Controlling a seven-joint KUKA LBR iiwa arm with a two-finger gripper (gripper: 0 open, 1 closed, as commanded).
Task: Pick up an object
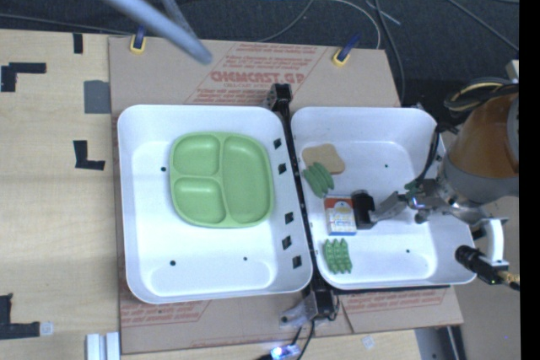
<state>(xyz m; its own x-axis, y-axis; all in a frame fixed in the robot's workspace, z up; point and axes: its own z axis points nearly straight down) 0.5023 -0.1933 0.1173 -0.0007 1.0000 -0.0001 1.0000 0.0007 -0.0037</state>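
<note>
The small red-and-white box (341,215) lies flat in the right bin (396,124), touching the black gripper (363,209) at its right edge. Whether the fingers are spread or pressed together I cannot tell. Closing from here might nudge the box toward the green pieces (337,255) rather than pinch it

We count two white bins (135,181), one green divided plate (222,180), and four small items (341,216) in the right bin.
</note>
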